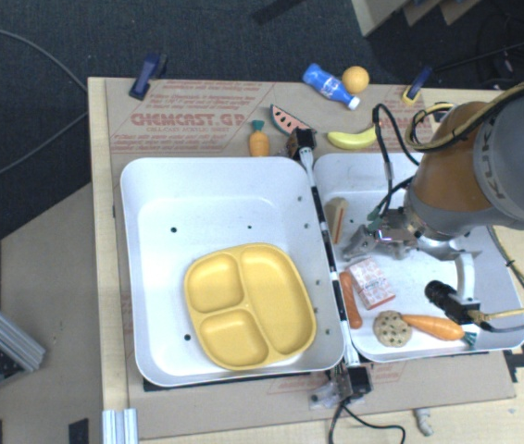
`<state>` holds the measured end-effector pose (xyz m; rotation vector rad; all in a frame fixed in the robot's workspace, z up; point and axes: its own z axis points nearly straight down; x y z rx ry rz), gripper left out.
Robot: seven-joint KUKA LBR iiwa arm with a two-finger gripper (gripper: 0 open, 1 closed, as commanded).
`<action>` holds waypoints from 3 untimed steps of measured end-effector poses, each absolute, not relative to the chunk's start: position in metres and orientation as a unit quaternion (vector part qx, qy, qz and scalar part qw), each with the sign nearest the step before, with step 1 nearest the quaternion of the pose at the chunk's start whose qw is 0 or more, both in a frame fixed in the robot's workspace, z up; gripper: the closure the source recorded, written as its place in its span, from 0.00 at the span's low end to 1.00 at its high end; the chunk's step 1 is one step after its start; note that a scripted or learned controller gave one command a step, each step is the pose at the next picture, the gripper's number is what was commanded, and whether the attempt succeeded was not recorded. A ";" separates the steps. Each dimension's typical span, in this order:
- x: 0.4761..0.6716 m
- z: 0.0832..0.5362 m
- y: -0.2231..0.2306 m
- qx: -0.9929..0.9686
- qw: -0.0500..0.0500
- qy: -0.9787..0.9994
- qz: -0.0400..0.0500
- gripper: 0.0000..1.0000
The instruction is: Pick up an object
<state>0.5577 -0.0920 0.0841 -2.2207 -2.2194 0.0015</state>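
Observation:
My gripper (370, 237) hangs low over the middle of the right bin (497, 248), under the grey arm with its orange band. Just below it lies a red-and-white packet (371, 282). To its left a tan stick (336, 220) leans by the bin wall. An orange sausage (350, 301) lies along the left wall. A round cookie (391, 327) and a carrot (433, 326) rest at the front. I see nothing held in the gripper.
The left bin (151, 202) holds a yellow divided plate (248, 304). Behind the bins on the bench lie a banana (353, 138), a watermelon slice (283, 118), a small orange toy (259, 142), a blue bottle (329, 85) and an orange ball (355, 79).

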 end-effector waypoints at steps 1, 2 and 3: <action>0.486 0.084 -0.119 -0.708 0.000 -0.706 0.001 0.00; 0.486 0.094 -0.119 -0.708 0.000 -0.707 0.000 1.00; 0.508 0.185 -0.046 -0.706 0.000 -0.708 -0.001 1.00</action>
